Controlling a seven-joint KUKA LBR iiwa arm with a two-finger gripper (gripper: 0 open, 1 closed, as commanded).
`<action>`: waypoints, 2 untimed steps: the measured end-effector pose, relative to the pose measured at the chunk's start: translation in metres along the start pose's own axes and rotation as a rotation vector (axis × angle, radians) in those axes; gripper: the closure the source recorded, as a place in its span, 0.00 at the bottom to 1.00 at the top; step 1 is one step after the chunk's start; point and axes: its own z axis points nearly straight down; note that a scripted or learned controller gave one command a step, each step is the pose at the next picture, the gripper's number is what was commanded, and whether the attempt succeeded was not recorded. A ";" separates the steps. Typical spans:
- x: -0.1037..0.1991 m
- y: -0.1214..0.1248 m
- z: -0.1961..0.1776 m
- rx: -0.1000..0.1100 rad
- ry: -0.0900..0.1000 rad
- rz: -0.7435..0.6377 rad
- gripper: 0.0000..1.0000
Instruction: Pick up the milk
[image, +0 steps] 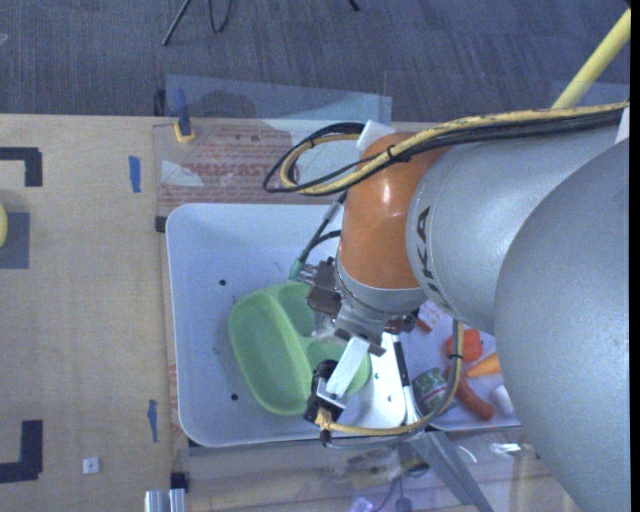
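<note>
You are looking down on a pale wooden bench top (80, 330) that fills the left side of the view. It carries black corner marks (24, 165) near its left edge, one high and one low, and short strips of blue tape (135, 174) just beside the bin's side. A yellow patch (3, 226) sits at the far left edge. Beyond the bench, along the top, you see dark grey carpet (420, 50) with thin black stand legs (200, 18) crossing it. A clear plastic sheet (290, 105) lies at the bench's far edge, over a reddish printed board (225, 165). The light is even and soft, with faint shadows.
</note>
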 end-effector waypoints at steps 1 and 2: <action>-0.039 0.015 0.014 0.004 -0.002 0.379 1.00; -0.122 0.049 -0.043 0.000 0.000 0.242 1.00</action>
